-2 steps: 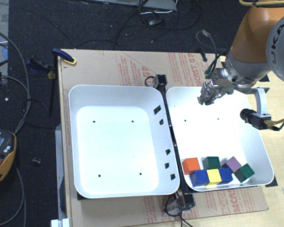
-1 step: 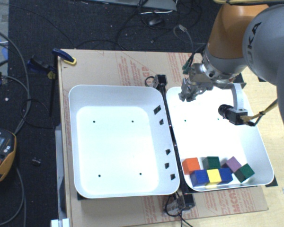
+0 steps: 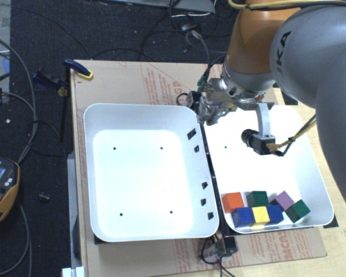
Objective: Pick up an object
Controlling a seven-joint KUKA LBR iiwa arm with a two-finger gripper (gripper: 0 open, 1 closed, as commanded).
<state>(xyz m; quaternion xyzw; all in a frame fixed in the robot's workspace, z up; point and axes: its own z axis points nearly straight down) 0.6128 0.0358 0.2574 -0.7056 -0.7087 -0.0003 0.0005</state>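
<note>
while reaching from the right, arm (image 3: 294, 45) bent over right bin (image 3: 311, 154), gripper (image 3: 210, 113) at its far-left corner

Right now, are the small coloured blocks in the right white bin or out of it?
In: the coloured blocks lie clustered at the right white bin's near edge.

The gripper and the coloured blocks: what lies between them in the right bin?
In the camera view, only bare white bin floor lies between the gripper and the blocks at the bin's near edge.

Grey arm (image 3: 317, 45), orange band (image 3: 251, 33), yellow cable (image 3: 288, 3)
</note>
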